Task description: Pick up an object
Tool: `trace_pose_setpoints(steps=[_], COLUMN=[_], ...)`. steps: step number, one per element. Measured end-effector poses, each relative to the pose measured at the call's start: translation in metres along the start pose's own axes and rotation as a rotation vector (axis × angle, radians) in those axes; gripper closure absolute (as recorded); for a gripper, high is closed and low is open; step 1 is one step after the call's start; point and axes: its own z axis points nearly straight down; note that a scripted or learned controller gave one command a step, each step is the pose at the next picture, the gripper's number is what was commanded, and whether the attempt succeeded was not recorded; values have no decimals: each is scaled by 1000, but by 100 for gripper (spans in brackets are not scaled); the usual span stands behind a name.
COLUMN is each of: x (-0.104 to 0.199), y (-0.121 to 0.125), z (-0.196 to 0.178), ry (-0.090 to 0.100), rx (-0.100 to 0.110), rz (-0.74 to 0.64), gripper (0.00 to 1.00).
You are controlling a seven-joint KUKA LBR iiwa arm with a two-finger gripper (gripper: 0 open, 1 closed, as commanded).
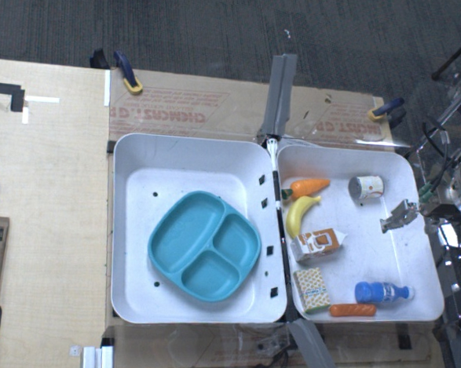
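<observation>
The right bin (414, 255) holds several small objects. An orange carrot (309, 185) lies at its back left with a yellow banana (298, 214) just in front. A small brown-and-white carton (318, 245) lies near the middle. A grey can (366, 187) rests on its side toward the back. Along the front edge are a pale patterned box (310, 289), a blue bottle (380, 292) and a thin orange stick (352, 310). My gripper (398, 217) hangs over the right side of this bin, right of the can and above the bottle, touching none of them.
The left bin (134, 212) holds a blue divided plate (204, 246). A grey divider (280, 96) rises between the bins at the back. Clamps (128, 74) pin cardboard behind the bins. The arm and cables (450, 202) crowd the right edge.
</observation>
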Motion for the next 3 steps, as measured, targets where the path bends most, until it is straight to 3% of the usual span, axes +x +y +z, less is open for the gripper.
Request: trace_pose_setpoints(steps=[1,2,3], x=[27,83,116], y=[11,80,46], z=[117,116,16], ry=[0,-2,-2], rx=[-3,-5,-3], rz=[-271,-433,-306], gripper=[0,0,0])
